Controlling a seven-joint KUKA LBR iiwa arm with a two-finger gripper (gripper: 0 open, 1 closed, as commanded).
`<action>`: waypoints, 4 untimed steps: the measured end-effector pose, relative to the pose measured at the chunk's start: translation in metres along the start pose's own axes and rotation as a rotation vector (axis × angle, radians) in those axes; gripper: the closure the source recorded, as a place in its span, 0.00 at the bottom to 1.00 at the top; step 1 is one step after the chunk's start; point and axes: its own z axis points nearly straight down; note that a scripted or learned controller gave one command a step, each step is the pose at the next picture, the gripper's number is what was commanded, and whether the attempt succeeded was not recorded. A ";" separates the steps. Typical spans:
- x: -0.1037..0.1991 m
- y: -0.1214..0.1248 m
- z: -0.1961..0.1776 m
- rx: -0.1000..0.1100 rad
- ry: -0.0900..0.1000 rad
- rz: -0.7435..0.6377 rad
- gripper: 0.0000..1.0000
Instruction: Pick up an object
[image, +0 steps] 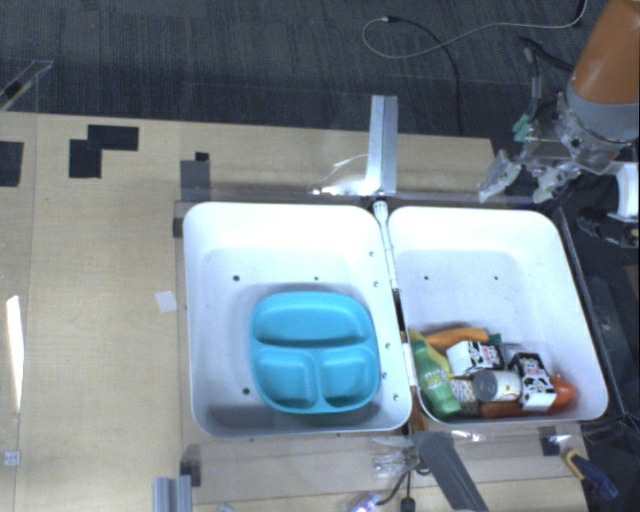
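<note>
At the near edge of the right bin (560, 250), a small heap of objects is packed into its front corner. A green bottle (434, 375) lies along the bin's left wall, its yellow cap end pointing away from the camera. Beside it an orange carrot-like piece (458, 334) lies across the top of the heap. Two white cartons with black patches (484, 354) and (535, 378) sit tilted among the rest, with a grey cylinder (486, 385) between them and a red-orange piece (520, 405) against the front wall. All these things touch or overlap one another; the exact order of stacking is hard to read.

In the left bin (215, 290), near its front, a blue divided tray (314, 350) rests flat, with one long compartment and two smaller ones.

Farther back, beyond the rear rim of the right bin and above the worktop (90, 330), the end effector (528, 178) hangs from the grey wrist under the orange band (606, 55). Its two pale fingers (497, 180) stand spread apart, with nothing between them and nothing touched.

The heap lies well apart from the end effector, at the opposite, nearer end of the same bin and slightly to its left in the view.
</note>
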 end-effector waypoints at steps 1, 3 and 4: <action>-0.032 -0.042 0.146 0.003 0.001 -0.006 0.00; -0.074 0.014 0.180 -0.014 -0.002 -0.051 1.00; -0.033 -0.007 0.073 -0.004 -0.001 -0.293 1.00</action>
